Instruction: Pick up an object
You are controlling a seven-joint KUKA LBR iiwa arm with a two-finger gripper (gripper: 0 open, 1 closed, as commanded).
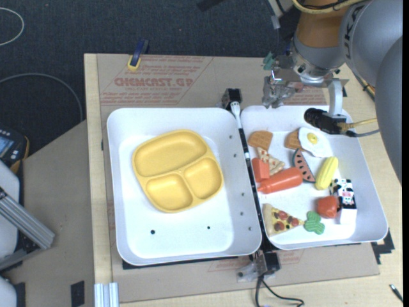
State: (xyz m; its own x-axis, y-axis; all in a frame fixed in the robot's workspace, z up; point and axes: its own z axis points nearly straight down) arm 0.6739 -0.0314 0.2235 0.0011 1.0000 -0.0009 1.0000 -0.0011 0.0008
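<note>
My gripper [276, 98] hangs above the back left rim of the right bin [370, 204], fingers pointing down with nothing seen between them. Below and in front of it, the right bin holds toy food: a brown bread slice [260, 139], a fried egg [313, 141], an orange carrot [279, 181], a small pizza wedge [273, 164], a watermelon slice [305, 164], a yellow corn cob [326, 172], a red tomato [327, 206], a larger pizza slice [280, 219], a green broccoli piece [314, 224] and a black-and-white cow figure [346, 196].
The left bin [124, 226] holds a yellow divided plate [177, 169]. A black divider rail [246, 165] runs between the bins. A blue and yellow clip [136, 55] lies on the board behind the left bin.
</note>
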